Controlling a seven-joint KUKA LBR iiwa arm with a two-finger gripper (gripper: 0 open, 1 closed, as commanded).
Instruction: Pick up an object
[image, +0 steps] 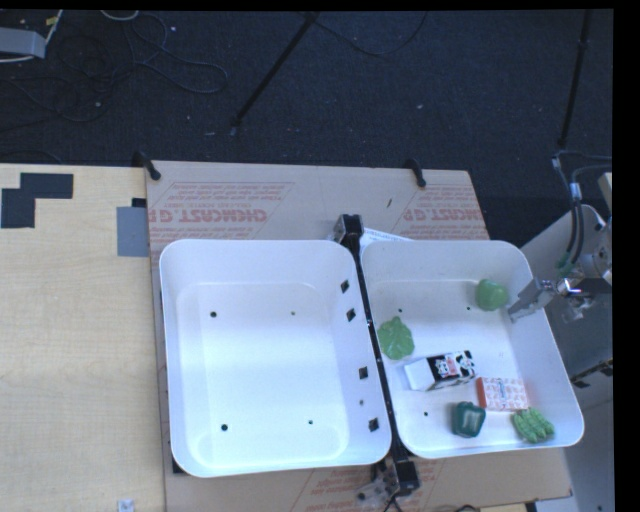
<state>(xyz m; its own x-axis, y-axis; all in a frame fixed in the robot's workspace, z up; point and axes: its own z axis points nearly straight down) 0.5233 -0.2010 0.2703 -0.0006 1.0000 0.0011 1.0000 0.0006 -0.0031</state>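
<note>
Bins side by side in the middle of the frame, and all the action sits in the right-hand one. The left bin (190, 290) shows bare white floor with a few dark dots. The right bin (440, 275) carries six things. Up near its far right corner lies a round green ball (491, 294). Over by the divider, mid-height, a leafy green lump (396, 338) rests close to the black clips on the shared wall. Just below and right of it, a small white carton with black cow patches (439, 369) lies on its side. Beside that to the right, a flat red-and-white packet (503, 393) lies near the bin's right wall. Lower down, a dark teal cup-like piece (467, 419) sits near the front edge, and a bumpy light-green piece (533, 426) lies in the lower right corner, just below the packet.

The jaws (526, 300) come in at the right edge of the frame, a grey metal tip poking over the right bin's rim, near the green ball but apart from it. Nothing is seen between them, and whether they are spread or pressed together I cannot tell at this size.

Both bins rest on a brown cardboard sheet (250, 205) on the pale wooden worktop (70, 350)
</note>
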